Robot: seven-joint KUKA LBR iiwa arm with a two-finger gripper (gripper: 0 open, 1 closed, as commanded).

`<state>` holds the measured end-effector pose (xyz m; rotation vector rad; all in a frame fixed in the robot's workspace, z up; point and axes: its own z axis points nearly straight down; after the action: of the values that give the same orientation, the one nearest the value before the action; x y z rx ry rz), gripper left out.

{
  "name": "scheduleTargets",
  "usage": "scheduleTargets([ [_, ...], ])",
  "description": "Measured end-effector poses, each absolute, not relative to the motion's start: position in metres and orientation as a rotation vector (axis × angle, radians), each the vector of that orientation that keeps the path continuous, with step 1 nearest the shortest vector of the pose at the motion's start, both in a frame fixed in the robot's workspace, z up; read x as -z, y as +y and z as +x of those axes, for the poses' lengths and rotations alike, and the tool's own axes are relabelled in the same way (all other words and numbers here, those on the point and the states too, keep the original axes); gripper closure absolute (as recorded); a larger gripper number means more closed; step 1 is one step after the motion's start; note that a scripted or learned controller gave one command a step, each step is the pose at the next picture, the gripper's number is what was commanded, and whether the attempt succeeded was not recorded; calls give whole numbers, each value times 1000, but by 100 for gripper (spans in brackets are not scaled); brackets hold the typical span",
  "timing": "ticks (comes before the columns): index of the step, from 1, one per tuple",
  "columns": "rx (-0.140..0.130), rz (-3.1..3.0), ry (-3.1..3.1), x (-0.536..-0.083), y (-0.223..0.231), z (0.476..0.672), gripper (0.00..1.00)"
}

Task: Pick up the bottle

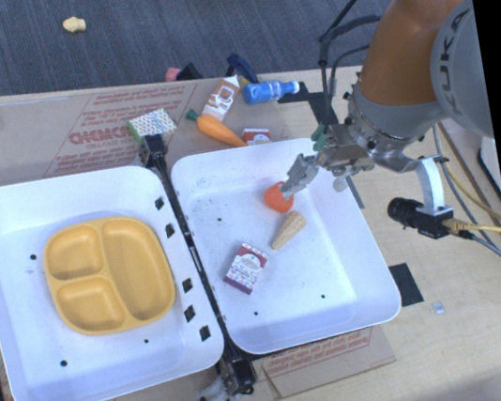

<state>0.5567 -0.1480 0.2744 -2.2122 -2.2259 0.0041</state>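
Bottle lies outside the bins, well beyond the end effector.

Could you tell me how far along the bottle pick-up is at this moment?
Nothing looks done: the blue bottle lies on the bench behind the right bin, untouched. The gripper sits low over that bin beside an orange item. Reaching, grasping and lifting the bottle remain.

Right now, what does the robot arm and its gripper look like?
The arm is bulky and rounded, grey with a broad orange band above the wrist and dark lettering partly visible on the grey shell. Thin black cables run along it, and yellow ones trail near its base. The gripper is a compact grey metal unit with a small green detail, ending in slim fingers.
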Motion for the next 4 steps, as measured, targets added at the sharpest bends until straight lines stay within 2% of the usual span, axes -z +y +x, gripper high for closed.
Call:
scheduleTargets([
  [1, -6, -2406, -2012, -158, -115, 583, 0],
  [2, -9, -2402, -2015, -169, -115, 584, 100],
  [3, -8, -2711, -1575, -124, -94, 520, 100],
  [4, -4, -2612, -1739, -233, -69, 476, 100],
])
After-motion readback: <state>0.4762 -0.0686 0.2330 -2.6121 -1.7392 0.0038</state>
